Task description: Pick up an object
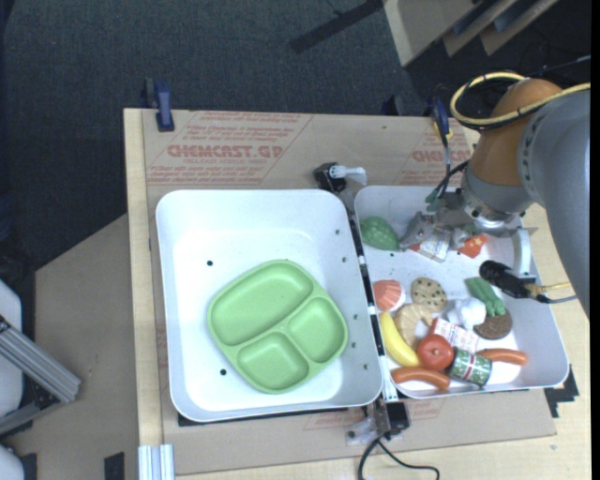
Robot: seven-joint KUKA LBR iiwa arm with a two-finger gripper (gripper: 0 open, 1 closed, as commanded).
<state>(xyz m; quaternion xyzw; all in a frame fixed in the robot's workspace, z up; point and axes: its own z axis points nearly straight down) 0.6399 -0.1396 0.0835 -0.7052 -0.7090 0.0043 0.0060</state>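
Floor is dark blue-grey carpet, visible on the top and left sides of the bench. Bench top is pale wood under a brown cardboard sheet with red "CHEMCAST" lettering, a blue clamp on its far left corner. Light wooden furniture sits upper right, a ribbed metal piece at the left edge.

You have open floor in the left bin along its far edge and both far corners; the green divided plate fills its middle toward the near edge. The right bin is crowded: toy food packs its near half, and the arm overhangs its far right corner.
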